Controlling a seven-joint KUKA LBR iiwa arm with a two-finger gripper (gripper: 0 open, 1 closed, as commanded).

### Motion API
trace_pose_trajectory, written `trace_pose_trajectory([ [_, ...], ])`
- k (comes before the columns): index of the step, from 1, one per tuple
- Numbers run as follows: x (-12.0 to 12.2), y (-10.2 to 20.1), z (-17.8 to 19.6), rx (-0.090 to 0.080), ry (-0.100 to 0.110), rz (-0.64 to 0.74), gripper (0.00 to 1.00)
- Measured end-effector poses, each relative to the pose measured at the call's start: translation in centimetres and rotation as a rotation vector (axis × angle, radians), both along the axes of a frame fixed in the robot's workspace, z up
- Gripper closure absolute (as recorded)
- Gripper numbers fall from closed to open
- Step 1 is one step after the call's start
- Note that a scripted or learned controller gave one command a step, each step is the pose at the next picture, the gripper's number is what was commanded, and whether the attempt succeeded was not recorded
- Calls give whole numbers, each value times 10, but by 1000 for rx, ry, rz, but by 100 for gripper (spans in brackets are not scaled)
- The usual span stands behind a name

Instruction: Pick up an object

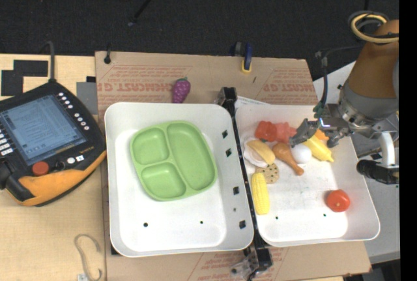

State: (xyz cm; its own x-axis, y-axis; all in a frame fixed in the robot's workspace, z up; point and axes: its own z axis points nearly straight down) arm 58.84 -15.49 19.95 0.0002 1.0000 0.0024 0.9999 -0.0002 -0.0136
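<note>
My gripper (319, 132) hangs low over the upper right part of the right bin (355, 224). It is open, with its dark fingers (301, 136) spread to either side of a yellow toy fruit (322, 149). That fruit lies in the bin just below the gap, next to a white egg (301, 154). A toy drumstick (287, 158), a red toy piece (272, 131), a pale yellow-and-white piece (259, 152), a cookie (271, 173), a corn cob (260, 193) and a red tomato (337, 201) also lie in this bin.
The left bin (124, 221) holds a green divided plate (173, 160). A purple toy (181, 90) lies on the cardboard behind the bins. A teach pendant (45, 136) sits at the far left. A black bracket (236, 162) joins the bins.
</note>
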Motion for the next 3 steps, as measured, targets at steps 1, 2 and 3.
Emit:
trace_pose_trajectory([
  [1,3,0,7,-2,-12,1,0],
  [2,2,-1,-58,0,-5,3,0],
  [3,3,2,-110,-3,-11,2,0],
])
